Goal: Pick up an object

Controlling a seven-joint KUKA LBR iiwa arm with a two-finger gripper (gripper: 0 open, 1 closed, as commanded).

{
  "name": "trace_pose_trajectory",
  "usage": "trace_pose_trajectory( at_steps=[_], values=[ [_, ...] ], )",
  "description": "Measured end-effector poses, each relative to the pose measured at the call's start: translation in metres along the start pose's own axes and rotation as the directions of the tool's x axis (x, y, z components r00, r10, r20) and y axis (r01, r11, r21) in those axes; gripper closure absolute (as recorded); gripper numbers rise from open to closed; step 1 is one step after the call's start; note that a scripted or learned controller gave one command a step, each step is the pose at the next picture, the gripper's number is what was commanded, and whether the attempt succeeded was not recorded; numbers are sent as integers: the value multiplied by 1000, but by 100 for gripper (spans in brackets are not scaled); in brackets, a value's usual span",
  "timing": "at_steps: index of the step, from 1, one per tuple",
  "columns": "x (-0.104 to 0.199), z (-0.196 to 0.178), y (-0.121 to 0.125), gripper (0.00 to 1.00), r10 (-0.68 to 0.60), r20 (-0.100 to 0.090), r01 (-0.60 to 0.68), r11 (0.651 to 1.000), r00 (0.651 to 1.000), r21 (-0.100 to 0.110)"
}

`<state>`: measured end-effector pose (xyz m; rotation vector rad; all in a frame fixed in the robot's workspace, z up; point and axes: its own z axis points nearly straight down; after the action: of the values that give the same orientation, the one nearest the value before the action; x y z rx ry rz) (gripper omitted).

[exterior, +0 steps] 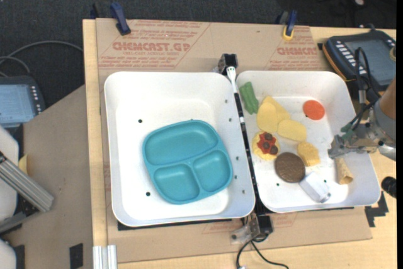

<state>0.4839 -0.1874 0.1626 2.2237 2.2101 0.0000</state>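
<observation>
The right bin (286, 82) holds several toy foods. Among them are a green pickle (249, 97), an orange disc (313, 109), a brown round cookie (289, 167) and a tan cone-like piece (343, 170). Yellow pieces (272, 114) lie in the middle beside a small pizza-like item (267, 144). A white piece (315, 188) rests near the front wall. My gripper (345, 147) hangs low at the bin's right side. It sits just above the tan piece and to the right of a small yellow chunk (308, 153). I see nothing held in it.
A teal divided plate (187, 161) lies in the left bin (119, 135). A black clip (228, 63) sits where the bins meet at the back. A dark pendant device (359, 57) with cables lies on the bench at the back right.
</observation>
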Motion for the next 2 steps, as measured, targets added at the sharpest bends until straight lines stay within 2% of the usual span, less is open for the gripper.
trace_pose_trajectory(
  at_steps=[1,2],
  values=[
    [113,-24,11,100,-11,-5,11,1000,1000,1],
    [110,-22,11,0,-6,-4,6,1000,1000,3]
  ],
)
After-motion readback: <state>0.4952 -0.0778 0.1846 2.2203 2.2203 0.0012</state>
